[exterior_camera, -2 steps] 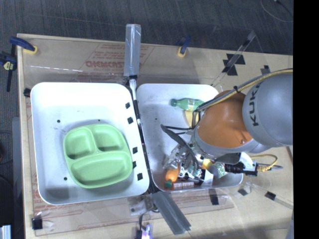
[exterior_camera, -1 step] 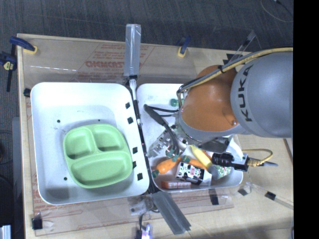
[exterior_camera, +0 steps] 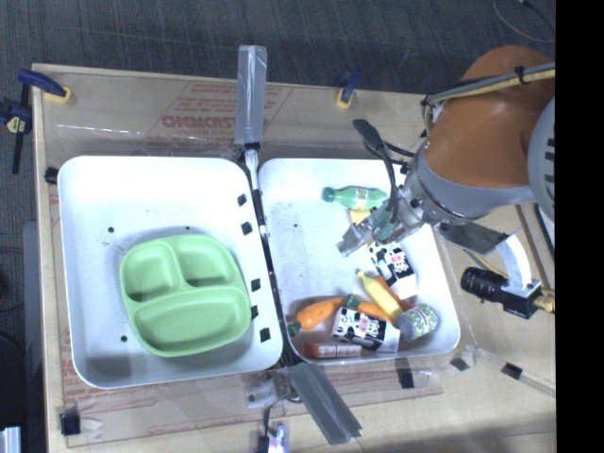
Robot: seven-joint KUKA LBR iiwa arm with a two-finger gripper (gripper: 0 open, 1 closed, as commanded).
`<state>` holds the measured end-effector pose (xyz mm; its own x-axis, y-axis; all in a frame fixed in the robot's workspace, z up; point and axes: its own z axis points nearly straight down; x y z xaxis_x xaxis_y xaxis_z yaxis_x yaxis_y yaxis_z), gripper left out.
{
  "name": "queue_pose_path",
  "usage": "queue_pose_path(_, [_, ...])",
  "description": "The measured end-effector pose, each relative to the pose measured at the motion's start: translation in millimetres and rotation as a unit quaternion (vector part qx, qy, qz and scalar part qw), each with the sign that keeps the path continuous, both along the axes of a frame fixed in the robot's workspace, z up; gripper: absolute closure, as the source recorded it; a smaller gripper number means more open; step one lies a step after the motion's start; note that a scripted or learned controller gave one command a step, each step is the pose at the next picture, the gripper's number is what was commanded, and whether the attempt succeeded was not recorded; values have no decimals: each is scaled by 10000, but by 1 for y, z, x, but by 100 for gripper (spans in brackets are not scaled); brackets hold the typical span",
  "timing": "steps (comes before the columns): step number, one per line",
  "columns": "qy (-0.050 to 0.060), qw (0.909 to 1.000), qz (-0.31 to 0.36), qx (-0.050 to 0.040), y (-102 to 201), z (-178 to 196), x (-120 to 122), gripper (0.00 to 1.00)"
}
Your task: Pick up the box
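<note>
Though its grip state is unreadable, the end effector (exterior_camera: 370, 235) partly hides the box (exterior_camera: 392, 263).

Two shallow white bins (exterior_camera: 85, 187); one green divided plastic tray (exterior_camera: 186, 293); two black-and-white cow-print boxes (exterior_camera: 360, 327); one green bottle (exterior_camera: 356, 195); one orange carrot (exterior_camera: 315, 312).

You see two bins side by side on the bench (exterior_camera: 142, 111). The left bin (exterior_camera: 85, 187) holds a divided tray (exterior_camera: 187, 293). In the right bin (exterior_camera: 293, 206), a bottle (exterior_camera: 357, 195) lies toward the far side, with the gripper (exterior_camera: 363, 234) just in front of it. A box (exterior_camera: 394, 264) lies beside the gripper; a banana (exterior_camera: 379, 293) touches the box. Nearer you, a carrot (exterior_camera: 314, 312) lies left of a second box (exterior_camera: 360, 327), a can (exterior_camera: 418, 320) to its right.
</note>
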<state>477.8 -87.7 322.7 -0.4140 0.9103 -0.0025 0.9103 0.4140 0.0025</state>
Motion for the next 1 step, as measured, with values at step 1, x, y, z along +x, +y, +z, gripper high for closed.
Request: queue_pose_path(1, [29, 10000, -46, 3, 33, -94, 5, 100])
